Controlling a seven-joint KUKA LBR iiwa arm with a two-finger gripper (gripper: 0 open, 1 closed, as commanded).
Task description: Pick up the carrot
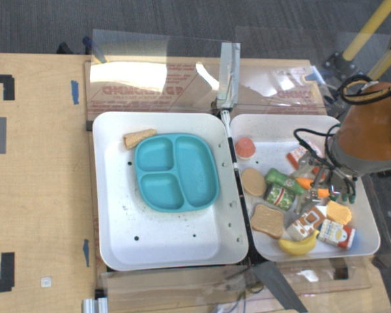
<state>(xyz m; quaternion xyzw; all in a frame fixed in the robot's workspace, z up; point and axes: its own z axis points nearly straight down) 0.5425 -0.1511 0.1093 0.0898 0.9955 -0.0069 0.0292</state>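
Lying low in the right bin [371, 230], a banana [297, 244] and toast [268, 220] sit near the carrot [311, 188]; the gripper [326, 186] seemingly clamps it, though clutter blurs this.

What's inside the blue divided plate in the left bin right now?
The blue divided plate shows three bare compartments, nothing covering them. A tan wedge of food lies outside it, on the left bin floor by the plate's upper left rim.
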